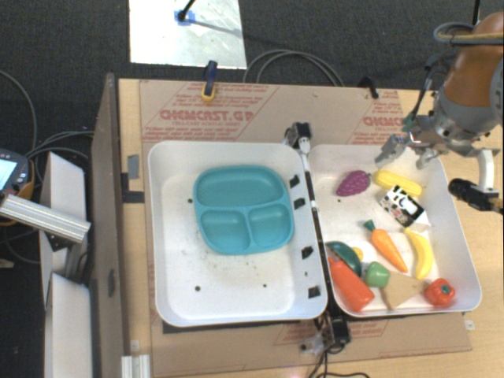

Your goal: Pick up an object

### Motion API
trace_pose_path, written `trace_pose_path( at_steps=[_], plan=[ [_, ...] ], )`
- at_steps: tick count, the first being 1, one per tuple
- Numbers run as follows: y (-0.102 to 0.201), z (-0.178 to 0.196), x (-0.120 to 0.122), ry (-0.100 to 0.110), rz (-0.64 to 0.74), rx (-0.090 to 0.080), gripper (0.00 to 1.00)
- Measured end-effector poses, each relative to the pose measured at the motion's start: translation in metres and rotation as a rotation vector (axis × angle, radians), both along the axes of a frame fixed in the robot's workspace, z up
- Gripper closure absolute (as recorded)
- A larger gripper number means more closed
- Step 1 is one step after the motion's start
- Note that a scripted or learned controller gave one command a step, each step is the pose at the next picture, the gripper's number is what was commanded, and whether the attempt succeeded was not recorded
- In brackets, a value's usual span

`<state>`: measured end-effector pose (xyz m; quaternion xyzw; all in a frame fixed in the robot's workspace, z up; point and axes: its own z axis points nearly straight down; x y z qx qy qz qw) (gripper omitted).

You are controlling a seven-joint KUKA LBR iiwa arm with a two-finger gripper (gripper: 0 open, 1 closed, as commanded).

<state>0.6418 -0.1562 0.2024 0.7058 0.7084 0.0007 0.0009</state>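
My gripper [408, 150] hangs spread and empty over the far rim of the right bin [465, 246], just above the yellow corn [398, 183]. Nothing is lifted, so I judge the whole pick remains. That bin holds the candidates: purple grapes [353, 183], a black-and-white block [402, 205], a carrot [387, 247], a banana [422, 253], a tomato [439, 291] (and more, crowded near me). The left bin [177, 290] carries a teal divided plate [242, 209].
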Motion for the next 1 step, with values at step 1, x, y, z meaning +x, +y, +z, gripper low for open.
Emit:
trace_pose_path(
  at_steps=[1],
  plan=[
    [0.0334, -0.1111, 0.0276, 0.002, 0.005, 0.001, 0.00]
  ],
)
